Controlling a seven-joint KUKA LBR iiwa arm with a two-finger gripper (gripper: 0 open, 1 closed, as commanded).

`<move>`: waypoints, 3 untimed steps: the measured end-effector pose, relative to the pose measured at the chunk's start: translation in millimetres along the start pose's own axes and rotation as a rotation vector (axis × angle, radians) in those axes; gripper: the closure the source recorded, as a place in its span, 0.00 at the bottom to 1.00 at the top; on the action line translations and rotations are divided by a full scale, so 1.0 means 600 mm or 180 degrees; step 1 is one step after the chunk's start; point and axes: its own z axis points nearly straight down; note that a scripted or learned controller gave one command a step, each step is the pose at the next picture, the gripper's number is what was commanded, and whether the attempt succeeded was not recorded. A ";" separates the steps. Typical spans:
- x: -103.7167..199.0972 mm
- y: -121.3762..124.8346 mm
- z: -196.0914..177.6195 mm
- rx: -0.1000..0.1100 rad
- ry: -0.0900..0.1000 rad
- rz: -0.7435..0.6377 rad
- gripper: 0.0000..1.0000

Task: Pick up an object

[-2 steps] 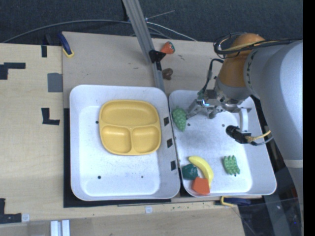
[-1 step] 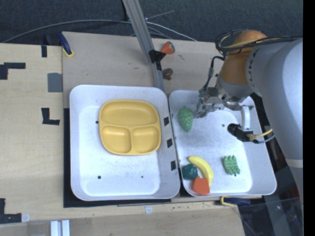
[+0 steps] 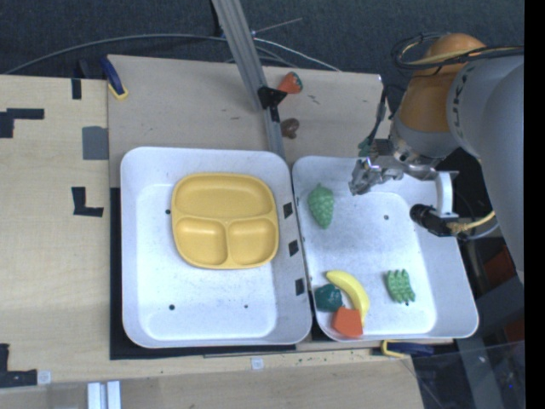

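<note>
Camera view: I see the gripper [image 3: 364,180] hanging over the right bin [image 3: 426,313], near its far rim, just right of the green leafy toy [image 3: 321,204]. Jaws: cannot tell. Nothing lifted yet (banana [image 3: 349,290] lies at the near edge); pick remains.

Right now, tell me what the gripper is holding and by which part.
Nothing is held. The gripper hangs over the right bin's upper edge, apart from the green leafy toy, with nothing between its fingers.
</note>
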 end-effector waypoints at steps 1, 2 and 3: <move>0.001 0.002 -0.089 -0.0004 0.0000 -0.0003 1.00; 0.097 -0.019 -0.079 0.0018 0.0009 -0.0018 1.00; 0.184 -0.042 -0.101 0.0016 0.0010 -0.0021 1.00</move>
